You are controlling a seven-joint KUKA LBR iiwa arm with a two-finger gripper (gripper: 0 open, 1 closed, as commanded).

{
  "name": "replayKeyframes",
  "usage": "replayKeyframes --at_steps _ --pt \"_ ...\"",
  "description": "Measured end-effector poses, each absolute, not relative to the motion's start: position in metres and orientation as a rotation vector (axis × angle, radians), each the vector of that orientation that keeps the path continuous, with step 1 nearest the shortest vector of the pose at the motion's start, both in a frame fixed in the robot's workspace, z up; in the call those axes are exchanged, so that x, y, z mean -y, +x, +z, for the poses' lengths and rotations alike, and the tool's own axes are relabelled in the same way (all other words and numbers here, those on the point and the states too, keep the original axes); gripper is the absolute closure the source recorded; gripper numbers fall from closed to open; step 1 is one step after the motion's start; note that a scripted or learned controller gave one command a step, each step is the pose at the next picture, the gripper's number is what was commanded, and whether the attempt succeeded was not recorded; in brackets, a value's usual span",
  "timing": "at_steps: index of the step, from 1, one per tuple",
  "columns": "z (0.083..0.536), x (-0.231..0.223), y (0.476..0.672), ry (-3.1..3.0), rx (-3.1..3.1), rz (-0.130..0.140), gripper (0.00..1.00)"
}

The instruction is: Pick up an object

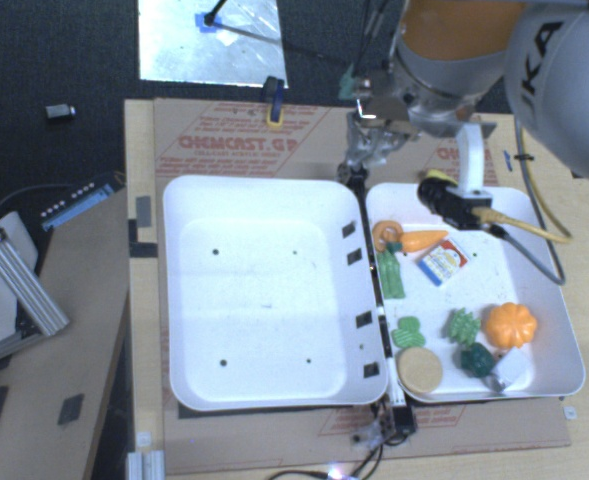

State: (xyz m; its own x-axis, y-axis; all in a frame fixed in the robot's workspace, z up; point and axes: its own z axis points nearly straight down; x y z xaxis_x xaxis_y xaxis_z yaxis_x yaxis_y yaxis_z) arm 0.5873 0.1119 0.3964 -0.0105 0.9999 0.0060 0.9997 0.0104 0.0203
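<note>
Orange pumpkin (510,325), carrot (423,240) crowding right bin (564,313); fingers' (355,173) state unclear.

arm (534,28): cut off top/right | tool (359,163): blurred, fingers unclear | packet (442,262) print: unreadable

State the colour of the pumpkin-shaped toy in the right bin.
Orange; the pumpkin shows clearly in the camera view.

Grey arm (564,68), orange band (464,13) (black lettering), trailing black cables.
</note>
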Motion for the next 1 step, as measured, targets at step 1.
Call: replayKeyframes --at_steps 1 --pt "0.4495 -0.1650 0.6165 2.208 -2.228 0.015 1.00"
